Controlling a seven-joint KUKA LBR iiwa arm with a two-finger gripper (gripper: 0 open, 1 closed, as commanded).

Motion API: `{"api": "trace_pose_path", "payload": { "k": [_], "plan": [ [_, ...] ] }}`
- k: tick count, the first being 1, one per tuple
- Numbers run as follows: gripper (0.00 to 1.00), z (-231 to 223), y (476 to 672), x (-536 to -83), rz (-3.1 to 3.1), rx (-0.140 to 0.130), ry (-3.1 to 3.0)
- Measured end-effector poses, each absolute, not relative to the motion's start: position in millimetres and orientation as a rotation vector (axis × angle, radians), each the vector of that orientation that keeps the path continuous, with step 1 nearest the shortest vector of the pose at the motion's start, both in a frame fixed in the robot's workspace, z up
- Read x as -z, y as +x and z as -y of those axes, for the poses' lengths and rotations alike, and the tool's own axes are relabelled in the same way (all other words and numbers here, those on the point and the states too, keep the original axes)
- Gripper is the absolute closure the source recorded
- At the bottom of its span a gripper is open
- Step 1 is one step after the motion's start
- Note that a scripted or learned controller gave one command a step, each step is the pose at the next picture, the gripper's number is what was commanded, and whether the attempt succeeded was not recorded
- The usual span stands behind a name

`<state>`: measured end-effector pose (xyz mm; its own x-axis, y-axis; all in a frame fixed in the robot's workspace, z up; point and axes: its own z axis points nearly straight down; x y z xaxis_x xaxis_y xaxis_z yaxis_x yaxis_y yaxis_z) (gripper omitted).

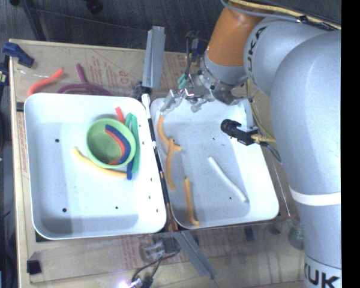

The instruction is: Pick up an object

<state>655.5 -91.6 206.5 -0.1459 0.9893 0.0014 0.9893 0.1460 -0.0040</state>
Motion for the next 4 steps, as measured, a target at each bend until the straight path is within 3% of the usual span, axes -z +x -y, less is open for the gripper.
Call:
{"api": "trace_pose_path", "payload": {
  "k": [1, 2, 3, 4],
  "plan": [
    [0.00, 115, 650.1, -98, 2.464, 0.001, -1.976],
    [0.00, 115, 611.1, -100, 2.642, -0.010, -1.744],
    [1.00, 111, 610.6, -109, 2.638, -0.005, -1.734],
    [1.00, 79, 652.4, -193, 2.562, -0.002, -1.818]
  ]
}}
